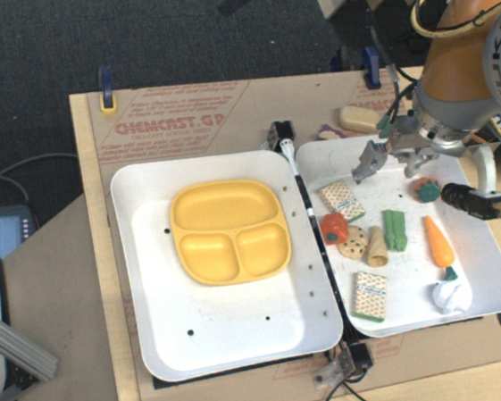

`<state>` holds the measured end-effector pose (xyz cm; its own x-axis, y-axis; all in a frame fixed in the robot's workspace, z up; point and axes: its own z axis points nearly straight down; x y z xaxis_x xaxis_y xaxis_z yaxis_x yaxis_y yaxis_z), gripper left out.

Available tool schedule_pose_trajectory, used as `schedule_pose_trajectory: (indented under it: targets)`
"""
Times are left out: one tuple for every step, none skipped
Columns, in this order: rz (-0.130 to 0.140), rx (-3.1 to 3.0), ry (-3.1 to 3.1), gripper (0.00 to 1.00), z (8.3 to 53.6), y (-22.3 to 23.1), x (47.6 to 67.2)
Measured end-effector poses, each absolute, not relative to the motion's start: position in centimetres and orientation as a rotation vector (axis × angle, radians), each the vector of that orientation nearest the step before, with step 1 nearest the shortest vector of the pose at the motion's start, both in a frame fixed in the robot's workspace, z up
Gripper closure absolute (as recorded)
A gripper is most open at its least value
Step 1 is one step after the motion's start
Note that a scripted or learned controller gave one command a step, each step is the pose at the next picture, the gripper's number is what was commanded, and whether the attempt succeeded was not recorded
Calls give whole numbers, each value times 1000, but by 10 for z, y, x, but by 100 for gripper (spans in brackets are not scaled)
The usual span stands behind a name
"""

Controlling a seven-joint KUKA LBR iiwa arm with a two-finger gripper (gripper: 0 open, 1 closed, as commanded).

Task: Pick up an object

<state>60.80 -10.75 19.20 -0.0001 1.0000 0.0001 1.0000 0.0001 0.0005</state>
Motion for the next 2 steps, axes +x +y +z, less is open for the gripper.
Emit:
schedule_pose_trajectory:
  targets:
    - [-9, 2232, 2221, 0, 81, -164, 591]
    - [2, 2222, 2217, 100, 98, -161, 594]
